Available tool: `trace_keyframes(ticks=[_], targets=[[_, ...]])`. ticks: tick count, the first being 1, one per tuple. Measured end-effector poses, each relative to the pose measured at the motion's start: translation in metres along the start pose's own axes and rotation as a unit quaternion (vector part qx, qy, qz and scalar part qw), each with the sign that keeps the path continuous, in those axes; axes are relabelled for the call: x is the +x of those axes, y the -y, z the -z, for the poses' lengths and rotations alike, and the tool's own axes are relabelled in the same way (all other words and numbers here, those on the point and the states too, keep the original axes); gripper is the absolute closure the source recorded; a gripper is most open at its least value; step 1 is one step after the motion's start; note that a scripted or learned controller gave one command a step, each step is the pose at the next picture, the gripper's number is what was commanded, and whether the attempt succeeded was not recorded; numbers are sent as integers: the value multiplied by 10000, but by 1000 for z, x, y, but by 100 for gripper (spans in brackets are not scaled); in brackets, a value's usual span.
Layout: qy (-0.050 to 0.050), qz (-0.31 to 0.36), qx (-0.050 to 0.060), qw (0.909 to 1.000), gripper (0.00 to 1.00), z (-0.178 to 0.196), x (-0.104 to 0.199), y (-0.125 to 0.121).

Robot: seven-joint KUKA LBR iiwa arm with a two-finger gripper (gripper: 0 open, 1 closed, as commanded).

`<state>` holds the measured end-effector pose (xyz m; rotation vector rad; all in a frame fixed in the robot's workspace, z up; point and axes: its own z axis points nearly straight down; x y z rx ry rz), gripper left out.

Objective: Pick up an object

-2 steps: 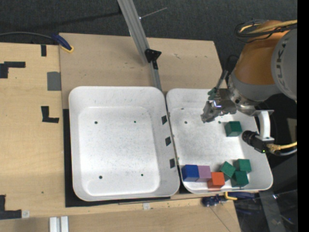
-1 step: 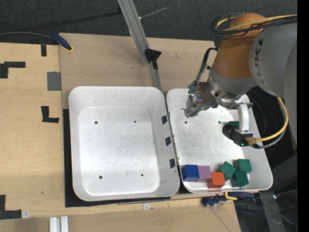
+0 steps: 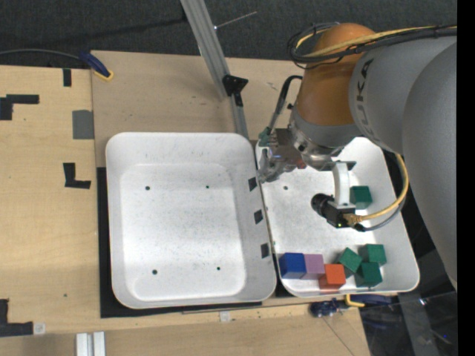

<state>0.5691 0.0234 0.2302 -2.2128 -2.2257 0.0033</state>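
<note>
Just inside the far corner of the right bin [image 3: 297, 221], the gripper [image 3: 269, 165] points down beside the wall shared with the left bin [image 3: 111, 154]. Whether it is parted or closed cannot be told from this angle, and nothing can be seen clamped in it.

Nearest to the gripper is a lone green block [image 3: 361, 195], lying off toward the arm's side and a little closer to the camera, apart from it. The other pieces lie well apart from the gripper, along the bin's near wall: a blue cube [image 3: 293, 265] almost straight toward the camera from it, then a lilac cube [image 3: 314, 263] touching the blue one, an orange cube [image 3: 334, 274], and a cluster of three green blocks [image 3: 364, 264] farthest toward the arm's side.

Behind the gripper, the orange band [image 3: 330, 87] rises above the wrist, and the grey arm [image 3: 415, 95] bends away to the view's right, looming over that side of the bin.
</note>
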Motion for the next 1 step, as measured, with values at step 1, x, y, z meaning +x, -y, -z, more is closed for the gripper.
trace_keyframes(ticks=[1], targets=[[-8,14,-11,10000,100,2,64,-10]])
